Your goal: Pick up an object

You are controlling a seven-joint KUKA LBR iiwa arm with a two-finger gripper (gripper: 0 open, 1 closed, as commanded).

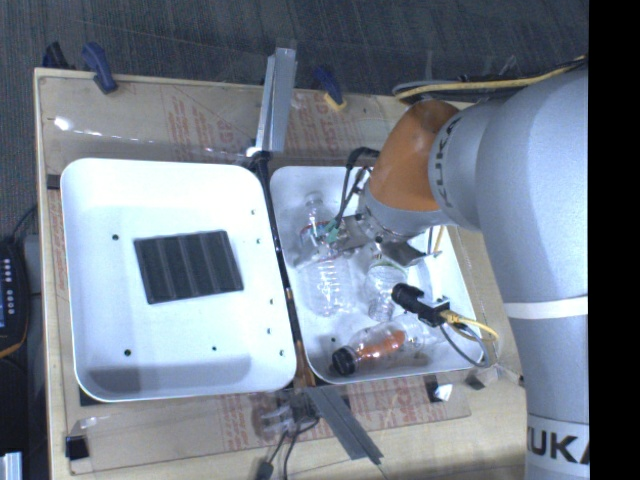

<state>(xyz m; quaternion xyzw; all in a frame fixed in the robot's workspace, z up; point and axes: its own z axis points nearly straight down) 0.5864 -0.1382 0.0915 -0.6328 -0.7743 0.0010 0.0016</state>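
Observation:
The right bin (300,190) holds several clear plastic bottles (330,283) lying in a cluster. A bottle with orange contents and a black cap (372,349) lies along that bin's near wall. My gripper (334,235) reaches down into the upper middle of the right bin, right at a clear bottle (314,215) near the bin's far left corner. The orange-banded wrist (410,168) hides what lies beneath it. A dark grey ridged rectangular pad (188,265) rests flat in the middle of the left bin (100,198).
A black cable fitting (420,305) and yellow wire (470,324) hang off the arm over the right bin's near right part. Blue clamps (98,68) grip the bench's far edge. A grey metal bar (275,98) stands between the bins at the back.

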